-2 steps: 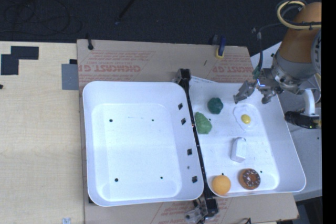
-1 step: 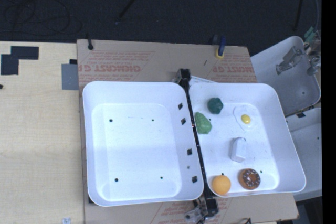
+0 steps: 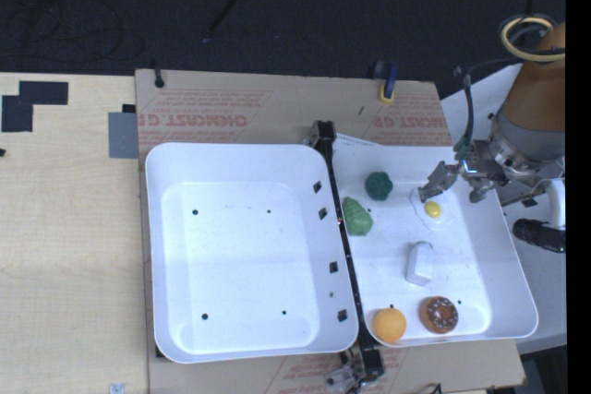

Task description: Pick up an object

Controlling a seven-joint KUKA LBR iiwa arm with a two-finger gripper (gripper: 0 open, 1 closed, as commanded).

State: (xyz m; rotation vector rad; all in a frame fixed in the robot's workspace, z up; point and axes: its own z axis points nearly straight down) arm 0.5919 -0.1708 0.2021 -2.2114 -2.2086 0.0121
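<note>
Nearest the camera, at the right bin's [image 3: 517,291] front edge, sat an orange ball [image 3: 390,325] and, just beside it, a brown sprinkled donut [image 3: 440,315], apart, not touching. Something dark sat below the bins' front junction, cut off by the frame; couldn't make out what it was. Behind the donut, mid-bin, a small white block [image 3: 419,262] lay slightly tilted, low contrast against the white floor, so its outline was hard to read. Further back, a light green lumpy object [image 3: 356,219] sat against the divider between bins, a darker green one [image 3: 378,186] near it toward the back wall, and a small yellow piece [image 3: 432,210] to their right. The gripper [image 3: 452,182] hung just above and beside the yellow piece; one grey finger [image 3: 436,185] pointed down-left at it, nothing visibly between the fingers, and jaw opening couldn't be judged from this angle. Arm [image 3: 536,97] came in from the right, its upper part cut off by the frame. Left bin [image 3: 166,198] sat alongside, only dark specks on its floor. Cardboard [image 3: 240,111] lay under both bins, with a blue-and-yellow clamp [image 3: 388,83] on its far edge.
</note>
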